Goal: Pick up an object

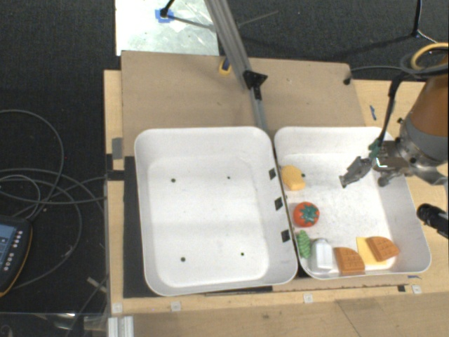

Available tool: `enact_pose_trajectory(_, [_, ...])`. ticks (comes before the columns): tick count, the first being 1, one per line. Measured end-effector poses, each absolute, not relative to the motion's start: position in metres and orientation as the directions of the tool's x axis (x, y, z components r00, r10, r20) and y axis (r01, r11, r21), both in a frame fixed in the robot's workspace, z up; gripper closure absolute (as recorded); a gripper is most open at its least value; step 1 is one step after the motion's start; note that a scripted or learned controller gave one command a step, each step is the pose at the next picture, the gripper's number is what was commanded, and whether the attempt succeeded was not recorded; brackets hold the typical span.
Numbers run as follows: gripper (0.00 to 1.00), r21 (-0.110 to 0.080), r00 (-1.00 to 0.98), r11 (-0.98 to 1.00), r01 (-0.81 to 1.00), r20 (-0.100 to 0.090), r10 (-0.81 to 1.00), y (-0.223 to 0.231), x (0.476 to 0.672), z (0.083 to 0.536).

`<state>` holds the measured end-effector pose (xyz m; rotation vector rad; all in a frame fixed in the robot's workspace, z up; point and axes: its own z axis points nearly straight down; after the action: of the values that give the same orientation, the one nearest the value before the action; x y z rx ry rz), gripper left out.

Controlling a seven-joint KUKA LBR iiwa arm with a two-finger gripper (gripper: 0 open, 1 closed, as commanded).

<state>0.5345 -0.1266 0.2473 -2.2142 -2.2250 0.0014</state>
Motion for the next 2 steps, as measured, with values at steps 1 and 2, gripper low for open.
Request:
enact_pose_trajectory(1, [0.0, 0.002, -0.003, 0.003, 1.0, 0.0, 1.0, -0.127, 0.535, 0.249])
enact_pose_trajectory(2, [0.0, -0.003, -0.001, 0.001, 1.0, 0.001, 1.0, -0.119, 0.528, 0.2])
